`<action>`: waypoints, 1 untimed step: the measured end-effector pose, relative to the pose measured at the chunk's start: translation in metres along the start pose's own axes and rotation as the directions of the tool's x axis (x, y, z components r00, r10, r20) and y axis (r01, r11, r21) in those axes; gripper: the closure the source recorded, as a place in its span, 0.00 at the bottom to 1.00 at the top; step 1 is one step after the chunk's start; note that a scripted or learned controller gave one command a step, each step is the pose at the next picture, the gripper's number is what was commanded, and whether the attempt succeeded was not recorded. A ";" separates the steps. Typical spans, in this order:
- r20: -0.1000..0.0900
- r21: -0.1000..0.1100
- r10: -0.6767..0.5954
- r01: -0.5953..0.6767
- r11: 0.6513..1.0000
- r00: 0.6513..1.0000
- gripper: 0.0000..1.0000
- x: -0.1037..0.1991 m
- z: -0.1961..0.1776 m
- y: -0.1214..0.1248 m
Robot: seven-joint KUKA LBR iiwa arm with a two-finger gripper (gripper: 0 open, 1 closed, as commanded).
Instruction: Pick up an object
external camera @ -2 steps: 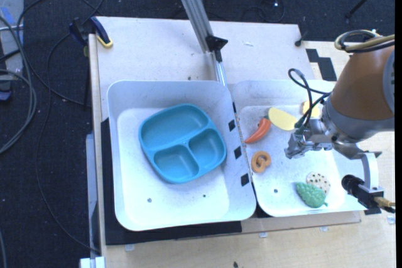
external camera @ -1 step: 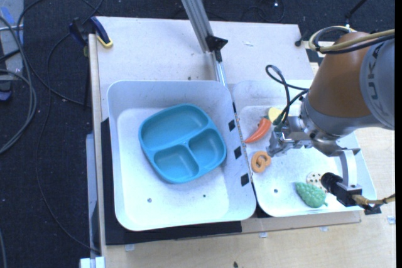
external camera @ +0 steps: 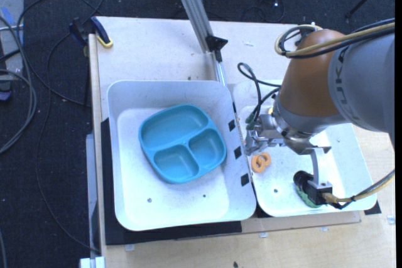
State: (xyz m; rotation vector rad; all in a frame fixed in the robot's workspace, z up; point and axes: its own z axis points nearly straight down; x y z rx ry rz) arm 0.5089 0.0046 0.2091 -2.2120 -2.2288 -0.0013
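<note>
A small orange ring-shaped object (external camera: 260, 162) lies in the right bin (external camera: 282, 201), close to its left wall. My gripper (external camera: 252, 142) hangs just above and slightly left of the ring, low over the bin, and most of it is hidden under the grey and orange wrist (external camera: 314, 85). I see nothing held in it. A blue divided plate (external camera: 182, 142) rests in the middle of the left bin (external camera: 125, 198).
A bit of green (external camera: 312, 200) shows at the front of the right bin, partly covered. The shared wall between the bins (external camera: 242, 160) carries black tabs right beside the gripper. A slanted metal rail (external camera: 191, 0) crosses the bench at the back.
</note>
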 end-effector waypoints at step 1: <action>-0.001 -0.002 0.000 0.000 1.000 1.000 1.00 0.052 -0.011 0.024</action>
